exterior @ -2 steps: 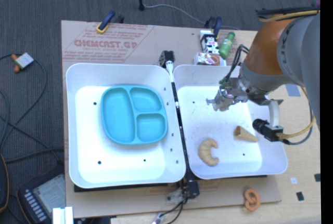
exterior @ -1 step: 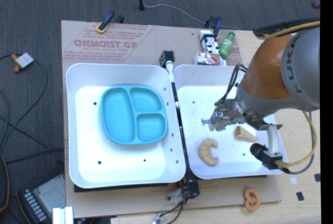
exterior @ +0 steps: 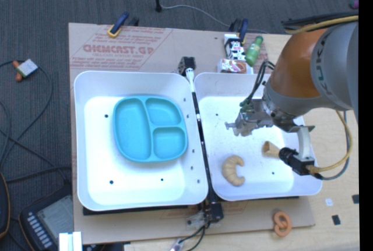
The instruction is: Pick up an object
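Observation:
A tan croissant (exterior: 234,170) lies near the front of the right bin (exterior: 221,103). A small beige piece (exterior: 269,148) rests to its right, close to the arm's black cable fitting. My gripper (exterior: 243,126) hangs over the middle of the right bin, above and slightly right of the croissant and left of the beige piece. I see nothing between its fingers. The grey arm with its orange band (exterior: 297,69) reaches in from the right and hides the bin's back right part.
The left bin (exterior: 87,139) holds a blue divided plate (exterior: 150,128). Behind the right bin stand a green bottle (exterior: 253,50) and a small printed box (exterior: 234,62). An orange ring-shaped toy (exterior: 282,222) lies on the bench in front of the right bin.

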Controlling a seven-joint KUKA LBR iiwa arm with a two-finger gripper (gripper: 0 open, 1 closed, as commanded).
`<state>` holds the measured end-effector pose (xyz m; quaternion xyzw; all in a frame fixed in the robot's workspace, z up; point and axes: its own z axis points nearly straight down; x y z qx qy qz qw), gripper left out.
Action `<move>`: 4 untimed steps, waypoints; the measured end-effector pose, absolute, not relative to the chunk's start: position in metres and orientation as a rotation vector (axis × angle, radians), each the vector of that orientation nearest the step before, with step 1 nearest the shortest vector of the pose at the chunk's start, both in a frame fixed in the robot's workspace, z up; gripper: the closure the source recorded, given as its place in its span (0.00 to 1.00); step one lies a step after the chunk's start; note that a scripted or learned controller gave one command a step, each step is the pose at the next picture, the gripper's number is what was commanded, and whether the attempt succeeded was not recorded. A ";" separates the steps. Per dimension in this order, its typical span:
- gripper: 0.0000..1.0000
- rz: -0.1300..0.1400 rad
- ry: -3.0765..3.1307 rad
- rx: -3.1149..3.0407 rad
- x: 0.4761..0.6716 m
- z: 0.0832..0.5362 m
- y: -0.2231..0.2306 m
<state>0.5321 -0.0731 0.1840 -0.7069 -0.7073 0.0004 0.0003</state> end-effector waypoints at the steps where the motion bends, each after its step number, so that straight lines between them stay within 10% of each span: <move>1: 1.00 0.005 -2.220 -2.222 0.539 0.165 -0.100; 2: 1.00 0.003 -2.222 -2.221 0.578 0.149 -0.129; 3: 1.00 0.003 -2.221 -2.222 0.547 0.162 -0.107; 4: 1.00 0.002 -2.223 -2.220 0.590 0.132 -0.120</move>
